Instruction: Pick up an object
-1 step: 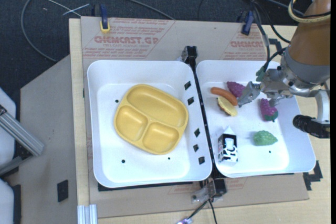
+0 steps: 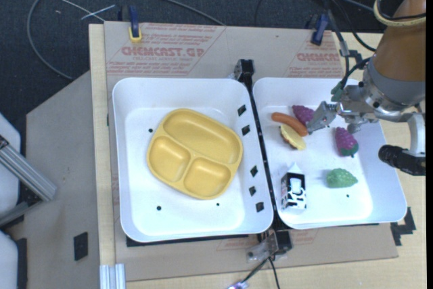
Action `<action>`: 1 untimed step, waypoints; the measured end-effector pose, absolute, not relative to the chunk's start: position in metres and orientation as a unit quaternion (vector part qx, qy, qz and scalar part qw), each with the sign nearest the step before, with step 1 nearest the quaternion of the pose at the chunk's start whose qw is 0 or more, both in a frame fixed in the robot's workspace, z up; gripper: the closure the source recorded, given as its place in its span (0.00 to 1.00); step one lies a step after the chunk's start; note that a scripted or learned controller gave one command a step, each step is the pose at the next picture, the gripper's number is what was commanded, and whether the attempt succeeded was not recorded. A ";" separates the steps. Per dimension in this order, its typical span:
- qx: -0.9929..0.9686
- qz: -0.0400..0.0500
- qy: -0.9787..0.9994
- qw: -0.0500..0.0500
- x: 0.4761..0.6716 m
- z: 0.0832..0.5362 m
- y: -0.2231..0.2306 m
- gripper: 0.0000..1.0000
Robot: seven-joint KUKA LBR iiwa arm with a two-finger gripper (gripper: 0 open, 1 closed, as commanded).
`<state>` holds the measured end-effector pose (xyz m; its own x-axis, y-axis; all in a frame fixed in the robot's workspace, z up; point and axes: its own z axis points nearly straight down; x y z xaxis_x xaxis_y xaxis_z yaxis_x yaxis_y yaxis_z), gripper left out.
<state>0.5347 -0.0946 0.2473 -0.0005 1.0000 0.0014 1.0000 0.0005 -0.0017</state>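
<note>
My gripper (image 2: 336,121) hangs over the upper part of the right bin (image 2: 379,210), open, with nothing between its fingers. Its left finger (image 2: 321,116) is beside a small purple toy (image 2: 302,112). A purple bunch of grapes (image 2: 346,141) lies just below the right finger. Left of the gripper lie an orange carrot-like piece (image 2: 289,122) and a yellow piece (image 2: 293,138). A green toy (image 2: 341,178) and a black-and-white carton (image 2: 294,191) sit nearer the front of the bin.
The left bin (image 2: 128,166) holds a yellow divided plate (image 2: 195,153). A black divider with clips (image 2: 252,139) runs between the bins. The arm's grey and orange body (image 2: 399,57) overhangs the right bin's far right corner.
</note>
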 end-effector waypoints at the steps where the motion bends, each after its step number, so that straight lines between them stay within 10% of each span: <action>1: -0.708 0.002 -0.707 0.003 0.532 0.201 -0.103 0.00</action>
